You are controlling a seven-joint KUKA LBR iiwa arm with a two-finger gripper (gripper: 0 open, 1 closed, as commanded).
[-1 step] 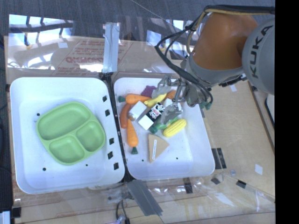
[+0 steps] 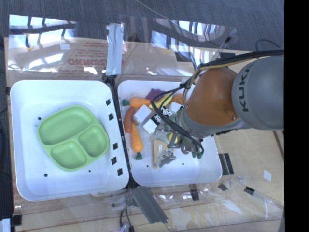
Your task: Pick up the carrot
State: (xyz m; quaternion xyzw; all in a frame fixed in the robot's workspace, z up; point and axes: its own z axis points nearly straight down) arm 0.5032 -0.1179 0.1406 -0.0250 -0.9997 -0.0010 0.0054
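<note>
In the right bin (image 2: 207, 174), a carrot (image 2: 136, 138) lies lengthwise near the left wall, its green end toward the front. A second carrot (image 2: 140, 101) lies across the back, green tip to the left. A darker orange piece (image 2: 128, 120) sits between them. My gripper (image 2: 165, 157) hangs low over the bin floor, to the right of the first carrot and apart from it. The view shows nothing held in it. The wrist's orange band (image 2: 212, 100) covers the bin's right half.
The left bin (image 2: 24, 129) holds a green divided plate (image 2: 72, 137). Near the carrots are a white block (image 2: 143, 114), a purple item (image 2: 155, 94) and a pale flat piece (image 2: 158, 149). Black clips line the wall between the bins.
</note>
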